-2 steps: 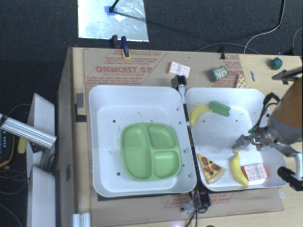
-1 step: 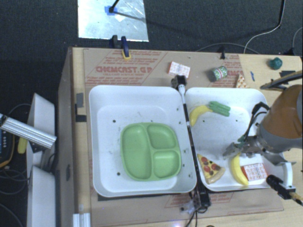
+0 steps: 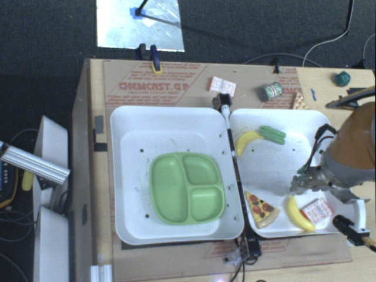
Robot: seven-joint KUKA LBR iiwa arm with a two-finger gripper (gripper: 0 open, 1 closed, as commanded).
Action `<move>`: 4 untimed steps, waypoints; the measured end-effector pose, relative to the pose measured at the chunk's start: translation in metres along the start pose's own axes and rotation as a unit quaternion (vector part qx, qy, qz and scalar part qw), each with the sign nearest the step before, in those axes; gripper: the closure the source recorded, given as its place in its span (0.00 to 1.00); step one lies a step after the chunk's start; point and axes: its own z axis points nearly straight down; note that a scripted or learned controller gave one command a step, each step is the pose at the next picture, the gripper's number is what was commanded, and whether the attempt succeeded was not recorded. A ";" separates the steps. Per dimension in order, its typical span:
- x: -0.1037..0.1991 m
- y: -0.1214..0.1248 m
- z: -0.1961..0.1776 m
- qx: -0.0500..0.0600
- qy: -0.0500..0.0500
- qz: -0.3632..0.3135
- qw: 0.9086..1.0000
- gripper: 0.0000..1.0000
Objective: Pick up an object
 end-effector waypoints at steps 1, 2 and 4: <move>0.115 0.044 -0.072 0.000 0.001 -0.001 1.000 1.00; 0.075 0.138 -0.118 0.000 0.000 -0.001 1.000 1.00; 0.057 0.098 -0.131 0.001 0.000 -0.001 1.000 0.00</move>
